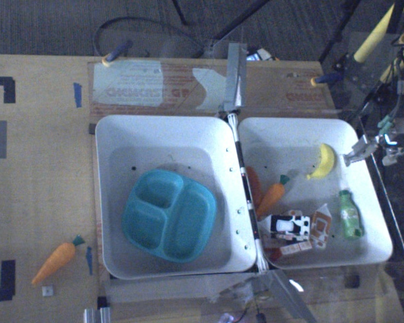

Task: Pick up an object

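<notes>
Camera view: smooth teal 3-compartment plate (170, 213), curved yellow banana (322, 161), hand (358, 152) state unclear.

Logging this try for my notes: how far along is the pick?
Done: nothing looks picked. The banana, carrot and green bottle lie in the right bin. In hand: the pincer sits at that bin's right rim, nothing visibly between its fingers. Left: reaching, gripping and lifting one object.

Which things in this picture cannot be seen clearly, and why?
- Claw, camera view: small and blurred at the right bin's edge; open or shut is unclear.
- Small packets beside the cow toy: too small and blurred to identify.
- Reddish object by the divider: partly hidden by the bin wall and carrot.
</notes>
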Controlling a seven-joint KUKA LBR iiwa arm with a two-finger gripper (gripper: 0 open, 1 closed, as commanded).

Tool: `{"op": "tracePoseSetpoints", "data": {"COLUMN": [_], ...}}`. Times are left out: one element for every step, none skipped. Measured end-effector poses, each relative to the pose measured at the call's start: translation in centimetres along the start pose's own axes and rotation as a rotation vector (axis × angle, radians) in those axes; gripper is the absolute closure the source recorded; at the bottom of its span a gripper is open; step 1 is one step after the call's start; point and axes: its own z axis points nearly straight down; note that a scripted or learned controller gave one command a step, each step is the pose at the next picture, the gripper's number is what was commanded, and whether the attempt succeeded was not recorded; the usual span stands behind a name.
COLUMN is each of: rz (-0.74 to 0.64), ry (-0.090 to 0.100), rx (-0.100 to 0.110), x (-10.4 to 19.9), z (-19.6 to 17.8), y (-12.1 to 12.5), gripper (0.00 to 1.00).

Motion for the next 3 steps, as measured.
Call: {"op": "tracePoseSetpoints", "data": {"rz": [-0.047,-0.016,-0.018], "ry": [0.001,0.005,0.001], "rx": [0.001,0.0,-0.005], "x": [1.0,1.0,0.9], "z": [14.9,17.0,15.8], "y": [5.4,5.8,5.9], "gripper": [0.0,0.0,1.0]}}
